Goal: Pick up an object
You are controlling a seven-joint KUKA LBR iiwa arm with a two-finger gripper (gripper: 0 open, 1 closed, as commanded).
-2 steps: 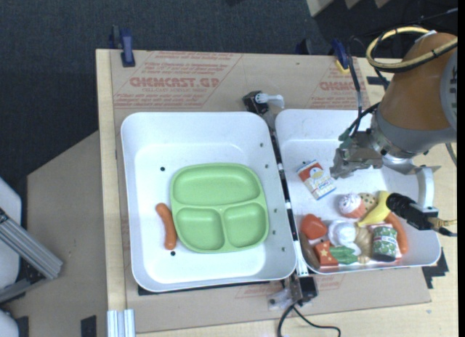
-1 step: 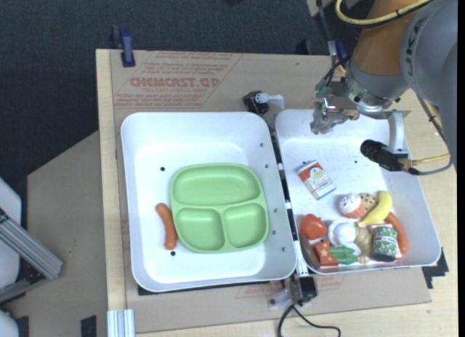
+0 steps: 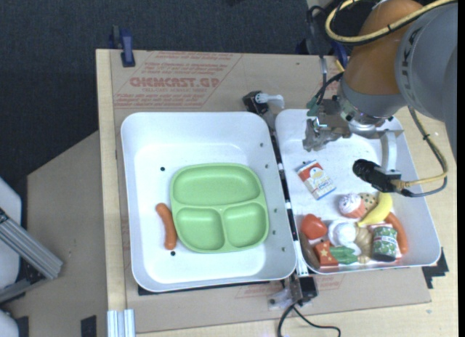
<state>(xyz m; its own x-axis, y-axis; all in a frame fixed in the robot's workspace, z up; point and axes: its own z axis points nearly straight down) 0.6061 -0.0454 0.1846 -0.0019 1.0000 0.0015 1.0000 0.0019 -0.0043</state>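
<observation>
Red-white carton (image 3: pixel 316 180), long axis diag, upper-left to lower-right, below gripper (image 3: pixel 317 138).

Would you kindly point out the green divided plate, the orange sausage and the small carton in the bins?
green divided plate (image 3: pixel 218 185), camera view, floor of its large upper compartment
orange sausage (image 3: pixel 168 226), camera view, middle of its length
small carton (image 3: pixel 316 179), camera view, centre of its printed top face

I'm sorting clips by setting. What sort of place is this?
Probably a robotics lab bench, not a kitchen: two white bins sit on a board, toy food is piled in the right one, and a cabled arm's gripper hangs over it.
</observation>
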